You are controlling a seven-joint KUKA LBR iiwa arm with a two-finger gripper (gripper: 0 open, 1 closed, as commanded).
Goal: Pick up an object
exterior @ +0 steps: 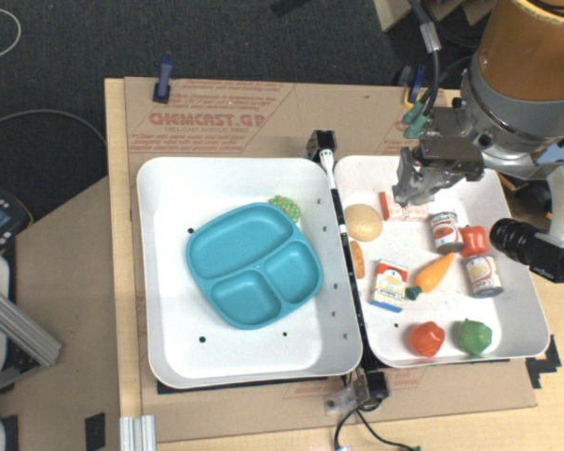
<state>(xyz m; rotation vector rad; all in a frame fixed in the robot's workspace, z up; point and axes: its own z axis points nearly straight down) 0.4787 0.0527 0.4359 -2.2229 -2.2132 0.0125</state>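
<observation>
Hovering in the right bin [517,336], the tool [409,194] — bread roll [363,222] just beside

Two white bins, a left bin [169,252] and a right bin [512,313], are set side by side on a cardboard sheet [207,111]. A blue clamp [162,78] is fixed at the sheet's 11 o'clock corner. Black clips are placed on the seam between the bins, at 12 o'clock [321,145] and 6 o'clock [371,384].

right bin [522,280]: crowded, narrow gaps between toys | left bin [169,280]: blue tray [254,264] fills centre, margins free
</observation>
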